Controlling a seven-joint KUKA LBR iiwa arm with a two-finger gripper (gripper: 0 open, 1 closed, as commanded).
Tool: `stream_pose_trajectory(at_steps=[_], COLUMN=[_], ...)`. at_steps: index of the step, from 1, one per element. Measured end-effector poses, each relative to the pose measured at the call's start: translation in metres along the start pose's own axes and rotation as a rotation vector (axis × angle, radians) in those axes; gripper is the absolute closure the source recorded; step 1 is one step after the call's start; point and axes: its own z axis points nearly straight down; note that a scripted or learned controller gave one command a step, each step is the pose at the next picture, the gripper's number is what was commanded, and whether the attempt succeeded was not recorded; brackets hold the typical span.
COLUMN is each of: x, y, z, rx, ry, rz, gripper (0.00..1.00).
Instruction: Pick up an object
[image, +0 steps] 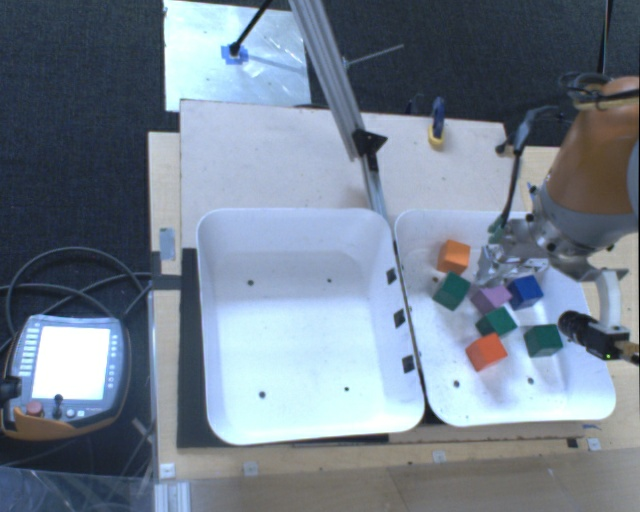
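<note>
Operator: Status of the pick?

Technician: Not complete, by my reading. The small purple cube (492, 297) sits on the floor of the right-hand shallow white bin (520, 405), directly under the metal two-finger claw (497, 268). The claw is low over the cluster — whether it is spread or pressed together I cannot tell, and no cube is visibly between its tips. Remaining, as I judge it: secure a cube and raise it off the bin floor.

Operator: Inventory of the right bin?

Technician: Seven cubes. One purple; one blue cube (525, 290) touching its right side; two orange — the upper orange cube (454, 255) and the lower orange cube (486, 351); three dark green — the left green cube (451, 291), the middle green cube (496, 322), the right green cube (543, 340).

Operator: Surroundings?

Technician: One left-hand white bin (215, 240) beside it on the pale bench (270, 150). One grey arm with orange band (598, 160) enters from the right. One handheld control pendant (65, 375) lies off the bench, far left.
</note>
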Motion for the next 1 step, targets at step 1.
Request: stream_pose_trajectory(at_steps=[1], x=[0.0508], y=[0.0236], z=[-0.0054], rx=[-0.004], ry=[0.0], rz=[-0.001], gripper=[1.0])
